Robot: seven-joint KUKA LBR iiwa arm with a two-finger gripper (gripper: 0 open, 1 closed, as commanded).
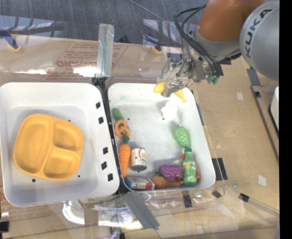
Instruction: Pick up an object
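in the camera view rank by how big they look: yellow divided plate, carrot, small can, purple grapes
1. yellow divided plate, by far
2. carrot
3. small can and purple grapes look alike, so I won't rank them

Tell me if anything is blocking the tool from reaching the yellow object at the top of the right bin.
Nothing visible does. The tool is right over the yellow object, at the right bin's far edge.

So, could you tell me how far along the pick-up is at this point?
Done: the claw is at the far rim of the right bin, with a yellow object right beside it. In hand: whether it actually grips that object can't be told. Left: a confirmed lift; the carrot and can lie untouched.
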